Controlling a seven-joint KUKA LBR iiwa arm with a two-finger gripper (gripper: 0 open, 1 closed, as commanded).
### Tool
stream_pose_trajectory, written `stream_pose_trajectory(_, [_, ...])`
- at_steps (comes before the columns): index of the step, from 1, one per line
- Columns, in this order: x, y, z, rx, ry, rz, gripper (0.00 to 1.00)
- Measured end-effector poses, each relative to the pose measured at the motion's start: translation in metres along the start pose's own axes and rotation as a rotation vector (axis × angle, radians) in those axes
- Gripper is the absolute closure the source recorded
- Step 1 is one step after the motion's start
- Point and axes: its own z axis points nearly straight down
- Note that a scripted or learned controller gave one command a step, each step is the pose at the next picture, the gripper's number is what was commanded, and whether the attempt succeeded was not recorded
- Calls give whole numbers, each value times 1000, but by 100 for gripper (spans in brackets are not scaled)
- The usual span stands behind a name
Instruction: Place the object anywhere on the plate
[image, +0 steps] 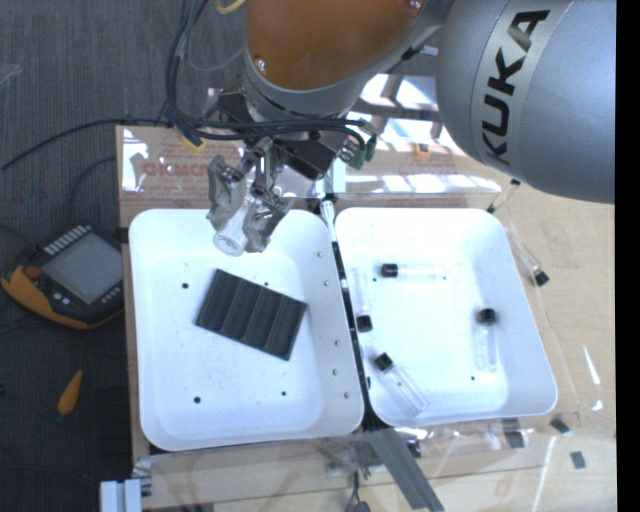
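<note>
Gripper (243, 222) hanging over the far end of the left bin (160, 400), just beyond the dark ribbed plate (250, 314), fingers clamped on a clear vial (230, 238). Plate lying flat mid-bin with nothing on it. Three more clear vials with black caps (405, 271) over in the right bin (520, 400), well away from the plate.

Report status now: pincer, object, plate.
Pincer above left bin, holding a clear vial. Dark ribbed plate just below. Three vials in right bin.
</note>
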Motion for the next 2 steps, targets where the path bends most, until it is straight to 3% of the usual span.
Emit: stream_pose_trajectory(2, [-6,-19,-8,-3,0,-623,100])
